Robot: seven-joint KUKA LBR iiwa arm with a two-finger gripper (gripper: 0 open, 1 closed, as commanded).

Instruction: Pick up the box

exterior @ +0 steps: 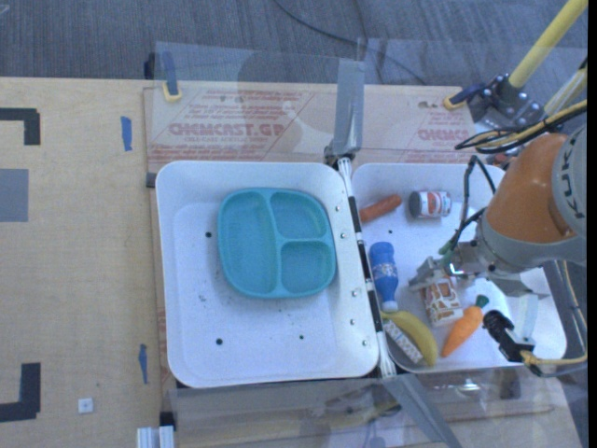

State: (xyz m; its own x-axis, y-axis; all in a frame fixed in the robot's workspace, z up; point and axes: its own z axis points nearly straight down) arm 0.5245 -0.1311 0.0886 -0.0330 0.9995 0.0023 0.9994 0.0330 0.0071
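Note:
The box (441, 302) is small, brown and white, and lies in the right bin (410, 180) near its front. It sits between a banana (416, 335) and a toy carrot (464, 329). My gripper (438, 273) hangs just behind and above the box, reaching in from the right under the orange wrist band. It is open, and the box is below the fingers rather than between them.
The right bin also holds a blue bottle (383, 273), an orange sausage (381, 207) and a small can (429, 203). A teal divided plate (277, 242) lies in the left bin (187, 278). A ridge where the two bins meet runs between them.

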